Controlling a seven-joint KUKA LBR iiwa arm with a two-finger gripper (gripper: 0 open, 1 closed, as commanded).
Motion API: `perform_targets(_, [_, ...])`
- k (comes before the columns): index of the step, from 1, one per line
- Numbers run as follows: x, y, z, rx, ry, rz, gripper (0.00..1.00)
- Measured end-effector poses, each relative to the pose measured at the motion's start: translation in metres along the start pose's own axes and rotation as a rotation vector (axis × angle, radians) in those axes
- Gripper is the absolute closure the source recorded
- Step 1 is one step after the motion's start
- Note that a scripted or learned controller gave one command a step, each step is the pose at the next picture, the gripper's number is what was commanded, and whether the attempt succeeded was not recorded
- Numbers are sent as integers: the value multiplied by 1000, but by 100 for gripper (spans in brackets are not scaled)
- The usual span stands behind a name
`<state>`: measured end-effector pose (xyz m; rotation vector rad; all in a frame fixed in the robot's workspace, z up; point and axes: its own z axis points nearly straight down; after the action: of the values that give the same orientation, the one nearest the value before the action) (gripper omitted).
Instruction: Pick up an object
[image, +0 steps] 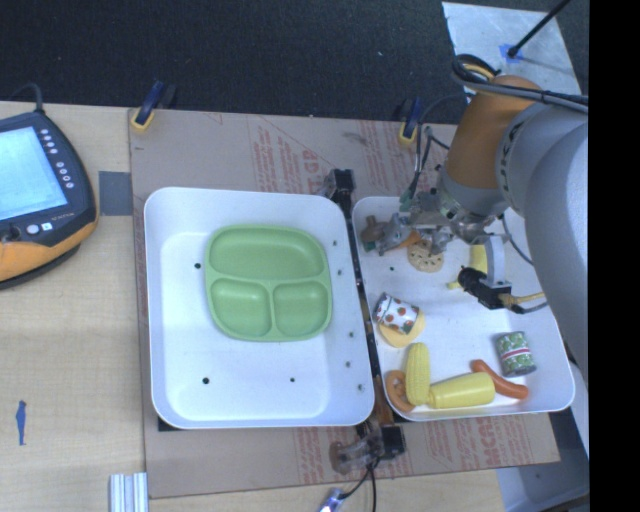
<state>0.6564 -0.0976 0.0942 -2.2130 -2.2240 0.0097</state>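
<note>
Showing a bulky pale grey arm (548, 190) with smooth rounded housings, wearing a broad orange band (482, 130) above the wrist. Carrying thin dark cables looping over the orange band and trailing down along the wrist. Ending in a small end effector (412, 228) of dull metal and dark parts, cluttered with fine wires and brackets, too small to make out in detail. Catching a soft sheen along the grey shell

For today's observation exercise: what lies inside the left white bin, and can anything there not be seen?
Inside the left bin lies one green divided plate with three compartments, nothing in them. Small dark dots mark the bin floor around it. Whatever is beneath the plate is covered.
</note>
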Motion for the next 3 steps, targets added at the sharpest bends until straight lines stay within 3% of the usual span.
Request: perform_targets(3, [1, 0, 0, 1, 0, 0, 0])
